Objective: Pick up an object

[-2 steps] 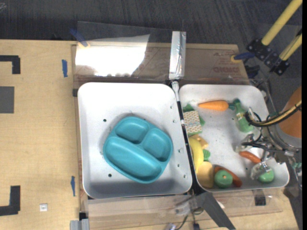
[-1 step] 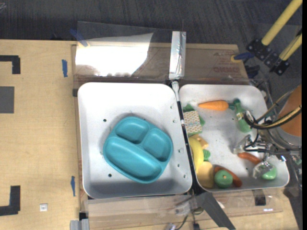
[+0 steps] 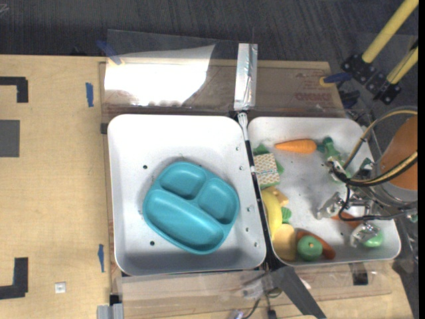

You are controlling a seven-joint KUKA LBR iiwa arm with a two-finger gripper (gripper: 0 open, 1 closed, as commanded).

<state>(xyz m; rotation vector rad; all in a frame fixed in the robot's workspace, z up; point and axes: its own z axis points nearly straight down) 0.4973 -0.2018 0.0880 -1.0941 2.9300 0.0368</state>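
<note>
The robot's metal pincer (image 3: 346, 211) is hanging low over the right shallow white bin (image 3: 302, 178).

I cannot tell if the pincer is spread or pressed together, or if it is pinching a toy. An orange plastic carrot (image 3: 296, 147) is lying near the bin's far wall, and a yellow plastic banana (image 3: 272, 205) is lying by its left wall. A teal plastic plate with three parts (image 3: 191, 206) is sitting in the left shallow white bin (image 3: 133, 178) on the brown counter (image 3: 53, 178).
</note>
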